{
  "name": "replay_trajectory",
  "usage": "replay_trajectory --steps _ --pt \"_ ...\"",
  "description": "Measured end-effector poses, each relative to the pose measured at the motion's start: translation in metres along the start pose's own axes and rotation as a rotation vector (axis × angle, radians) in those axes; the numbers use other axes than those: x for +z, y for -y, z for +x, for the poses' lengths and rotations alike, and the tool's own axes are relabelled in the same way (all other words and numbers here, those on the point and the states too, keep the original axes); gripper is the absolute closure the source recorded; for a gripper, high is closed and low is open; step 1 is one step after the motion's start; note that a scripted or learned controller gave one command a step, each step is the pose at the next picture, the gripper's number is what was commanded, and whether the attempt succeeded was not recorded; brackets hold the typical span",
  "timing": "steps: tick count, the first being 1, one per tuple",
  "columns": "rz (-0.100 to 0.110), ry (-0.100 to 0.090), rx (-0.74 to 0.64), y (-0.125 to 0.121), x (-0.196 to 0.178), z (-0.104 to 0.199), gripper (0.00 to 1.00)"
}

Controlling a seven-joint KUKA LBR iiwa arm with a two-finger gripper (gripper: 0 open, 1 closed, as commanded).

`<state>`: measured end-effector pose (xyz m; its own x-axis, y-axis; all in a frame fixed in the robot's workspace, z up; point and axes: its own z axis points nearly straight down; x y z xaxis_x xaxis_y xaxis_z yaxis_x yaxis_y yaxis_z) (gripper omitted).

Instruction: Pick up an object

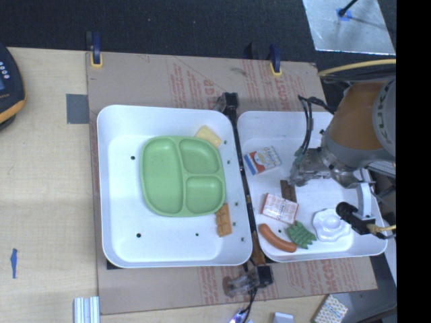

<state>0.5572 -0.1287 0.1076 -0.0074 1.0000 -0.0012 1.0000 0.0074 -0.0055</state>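
Note:
My gripper (301, 174) hangs low over the middle of the right bin (316, 123), on the grey arm with the orange band that comes in from the right. Just below and to the left of its tip lies a small brown bar (288, 192), partly hidden by it. A pink-and-white packet (279, 208) sits beside the bar. A red, white and blue carton (262, 159) lies to the gripper's left. Along the bin's front edge are a red sausage (276, 238), a green leafy toy (301, 234) and a white piece (329, 225). Nothing is visibly held.
The left bin (114, 180) holds a green divided plate (182, 175), a yellow block (209, 136) at its far right corner and an orange cracker (223, 221) near its front right. A black divider rail (241, 180) separates the bins.

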Motion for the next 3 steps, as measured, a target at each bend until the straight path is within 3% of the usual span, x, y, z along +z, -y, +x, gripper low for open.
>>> replay_trajectory --steps 1,2,3 --pt "0.0 0.001 -0.001 0.0 0.0 0.0 0.0" --pt "0.001 -0.003 -0.001 -0.003 0.017 0.036 0.0" --pt "0.001 -0.001 0.0 -0.003 0.005 0.033 1.0"
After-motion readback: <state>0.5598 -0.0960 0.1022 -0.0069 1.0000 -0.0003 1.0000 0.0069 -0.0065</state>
